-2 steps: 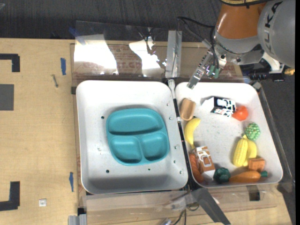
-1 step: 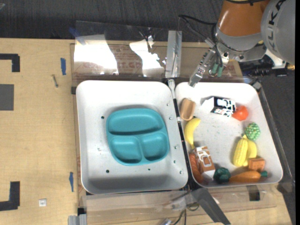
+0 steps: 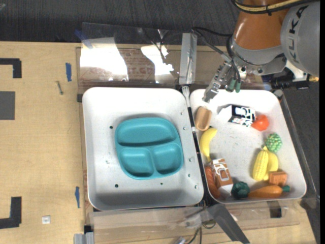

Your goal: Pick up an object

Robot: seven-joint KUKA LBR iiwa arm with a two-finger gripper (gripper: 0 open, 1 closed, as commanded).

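My gripper [image 3: 222,89] hangs over the back left corner of the right bin [image 3: 296,151], fingers apart with nothing between them. Just below it lies a tan roll [image 3: 202,117] against the bin's left wall. A yellow banana [image 3: 206,142] lies in front of the roll. A black-and-white item [image 3: 241,115] and a red tomato [image 3: 260,122] sit to the gripper's right. Further forward are a green bumpy piece [image 3: 274,142], corn [image 3: 261,164], a small carton [image 3: 221,172], a dark green item [image 3: 239,189] and a carrot [image 3: 264,191].
The left bin [image 3: 96,136] holds a teal divided plate [image 3: 148,146]. A metal bar [image 3: 187,60] stands behind the gap between the bins. An orange block [image 3: 278,178] sits in the right bin's front corner. The arm's orange band [image 3: 261,6] looms at the top right.
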